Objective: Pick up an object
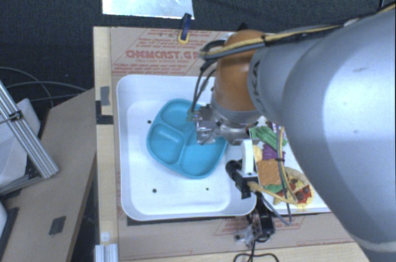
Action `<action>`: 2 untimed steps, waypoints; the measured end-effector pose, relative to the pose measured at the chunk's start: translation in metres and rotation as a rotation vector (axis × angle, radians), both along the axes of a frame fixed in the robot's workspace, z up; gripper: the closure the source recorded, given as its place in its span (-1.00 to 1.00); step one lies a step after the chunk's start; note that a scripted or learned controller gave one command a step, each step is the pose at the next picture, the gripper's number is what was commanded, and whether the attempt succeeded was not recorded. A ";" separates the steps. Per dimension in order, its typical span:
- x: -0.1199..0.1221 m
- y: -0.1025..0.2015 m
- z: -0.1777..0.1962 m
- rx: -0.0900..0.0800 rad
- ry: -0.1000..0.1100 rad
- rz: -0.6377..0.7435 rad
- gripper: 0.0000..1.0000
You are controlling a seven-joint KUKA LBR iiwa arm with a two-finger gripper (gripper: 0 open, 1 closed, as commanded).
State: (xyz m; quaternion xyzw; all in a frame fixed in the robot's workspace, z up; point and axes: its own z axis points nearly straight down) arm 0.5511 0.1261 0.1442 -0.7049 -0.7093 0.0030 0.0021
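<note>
A blue divided plate (170, 140) lies in the left white bin (133, 192), toward its right half. My gripper (207, 131) hangs low over the plate's right rim, under the orange wrist band (235, 78). The wrist body hides the gripper's tip, so I cannot make out whether it touches the plate. The grey arm covers most of the right side of the view.
The right bin holds a cluster of toy food (272, 171), including a pizza slice (296, 187) and purple and green pieces, partly under the arm. A cardboard sheet (154, 53) lies beneath the bins. An aluminium frame (25, 137) stands at the left.
</note>
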 end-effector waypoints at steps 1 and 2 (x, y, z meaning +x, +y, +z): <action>-0.037 0.019 0.165 0.008 -0.021 0.002 1.00; -0.063 0.052 0.081 0.002 -0.003 0.001 1.00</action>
